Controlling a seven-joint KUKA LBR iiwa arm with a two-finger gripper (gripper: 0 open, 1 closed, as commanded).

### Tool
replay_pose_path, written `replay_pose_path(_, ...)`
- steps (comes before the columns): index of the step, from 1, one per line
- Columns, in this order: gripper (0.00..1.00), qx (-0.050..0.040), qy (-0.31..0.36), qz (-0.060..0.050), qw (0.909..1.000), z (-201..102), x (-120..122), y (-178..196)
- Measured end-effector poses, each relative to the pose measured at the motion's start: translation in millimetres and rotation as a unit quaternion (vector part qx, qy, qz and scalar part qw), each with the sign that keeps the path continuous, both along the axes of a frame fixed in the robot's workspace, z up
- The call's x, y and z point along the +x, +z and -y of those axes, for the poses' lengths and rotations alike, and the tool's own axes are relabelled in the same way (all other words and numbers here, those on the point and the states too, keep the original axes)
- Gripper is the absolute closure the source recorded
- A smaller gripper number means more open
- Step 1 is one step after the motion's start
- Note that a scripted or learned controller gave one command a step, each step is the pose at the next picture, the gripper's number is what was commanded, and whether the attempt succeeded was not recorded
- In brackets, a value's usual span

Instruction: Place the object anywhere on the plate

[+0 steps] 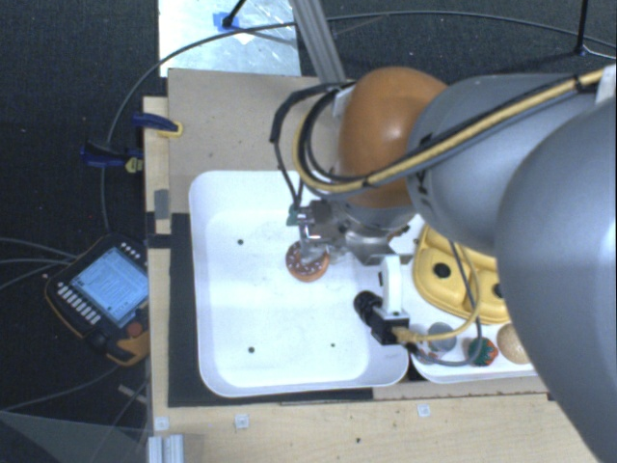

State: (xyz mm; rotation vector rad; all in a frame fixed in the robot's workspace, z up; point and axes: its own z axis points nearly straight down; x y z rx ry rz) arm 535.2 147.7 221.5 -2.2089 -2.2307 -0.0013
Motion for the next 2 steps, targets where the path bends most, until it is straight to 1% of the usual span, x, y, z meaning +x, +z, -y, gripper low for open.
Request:
replay_pose_path(1, 1.00, 0.0003, 0.000, 0.001, 1.0000, -39.1, -22.4, 12.6)
replay_pose_path(2, 0.00, -0.0005, -0.003, 0.001, 1.0000, -36.4, -21.4, 12.1)
